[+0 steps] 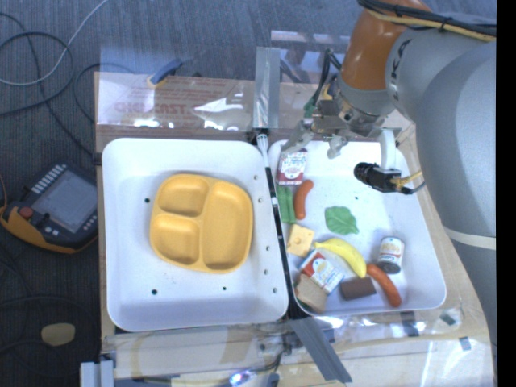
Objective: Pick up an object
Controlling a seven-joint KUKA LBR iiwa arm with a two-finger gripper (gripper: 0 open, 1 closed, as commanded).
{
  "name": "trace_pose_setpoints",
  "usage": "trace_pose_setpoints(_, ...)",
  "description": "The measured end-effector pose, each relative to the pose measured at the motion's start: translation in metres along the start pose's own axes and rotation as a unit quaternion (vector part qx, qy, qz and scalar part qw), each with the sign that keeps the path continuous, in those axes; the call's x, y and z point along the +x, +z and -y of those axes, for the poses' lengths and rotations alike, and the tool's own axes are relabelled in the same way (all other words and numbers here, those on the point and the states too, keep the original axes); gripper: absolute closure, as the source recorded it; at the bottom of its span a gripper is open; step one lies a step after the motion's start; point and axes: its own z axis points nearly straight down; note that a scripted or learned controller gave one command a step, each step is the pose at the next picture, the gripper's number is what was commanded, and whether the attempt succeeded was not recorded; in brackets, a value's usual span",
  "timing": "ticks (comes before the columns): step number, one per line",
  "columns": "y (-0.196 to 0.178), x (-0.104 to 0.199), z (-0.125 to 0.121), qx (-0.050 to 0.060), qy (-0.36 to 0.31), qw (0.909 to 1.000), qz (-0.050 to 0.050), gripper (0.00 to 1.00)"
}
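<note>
White plastic walls ring the right bin [419, 216], and my hand [322, 139] hangs over its far left corner, just above a small red-and-white packet [292, 166] that lies against the divider. Whether the hand is apart or together I cannot tell; the wrist hides it from above. Nothing shows between its tips, so I count myself as holding nothing. The packet looks the nearest target: I judge it light and flat, a little pliable, with a glossy skin that could slide, so I would take it across its narrow width, low, and squeeze gently. Just below it a sausage [302, 198] lies beside a green strip [285, 204]; it looks toy-light, stiff and rounded, likely to roll unless pinched at its middle. Nearer the front sit a cheese wedge [301, 239], a banana [343, 253], a leaf [342, 219] and a small jar [390, 253]. The left bin [129, 297] carries a yellow tray [201, 220].
</note>
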Motion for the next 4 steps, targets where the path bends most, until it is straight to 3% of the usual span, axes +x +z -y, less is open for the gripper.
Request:
trace_pose_setpoints(1, 0.070, -0.046, 0.050, 0.001, 0.086, 0.9963, 0.000, 0.00)
trace_pose_setpoints(2, 0.104, -0.048, 0.091, -0.009, 0.061, 0.9981, -0.001, 0.00)
trace_pose_setpoints(3, 0.092, -0.048, 0.088, -0.012, 0.061, 0.9981, -0.002, 1.00)
trace_pose_setpoints(4, 0.012, -0.007, 0.056, 0.000, 0.085, 0.9964, -0.001, 1.00)
